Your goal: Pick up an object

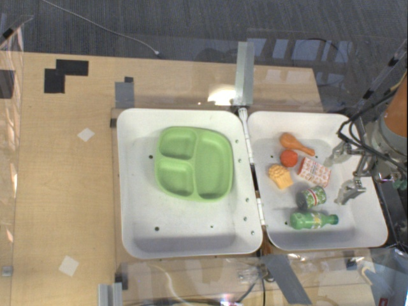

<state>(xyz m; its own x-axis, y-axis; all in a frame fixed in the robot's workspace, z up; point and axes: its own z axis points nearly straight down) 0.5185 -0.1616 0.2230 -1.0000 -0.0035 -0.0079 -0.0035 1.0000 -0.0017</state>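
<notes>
1. Camera view looks down at a slant on a wooden bench (57, 171) with two shallow white bins side by side.
2. Left bin (137, 190), around the middle of the frame, has a green divided plate (194, 162) sitting flat in it, three compartments, nothing in them.
3. Right bin (363, 225) holds all the small stuff, clustered in its left-centre part.
4. Up top there's an orange carrot-shaped toy (296, 143) lying tilted, and just below it a small red ball (289, 159), pretty much touching.
5. A yellow corn-like piece (280, 176) sits lower left of the ball, and a red-and-white packet (314, 171) is right beside it to the right.
6. Under the packet there's a green can (311, 197) on its side, and below that a green bottle (313, 220) lying flat, cap pointing to the right of the frame.
7. Gripper (345, 173) comes in from the right edge, over the right side of the right bin, just right of the packet and can.
8. Its two fingers look spread wide apart, one near the upper right of the packet and one lower down near the can, with only white bin floor between them, so it's got hold of nothing.
</notes>
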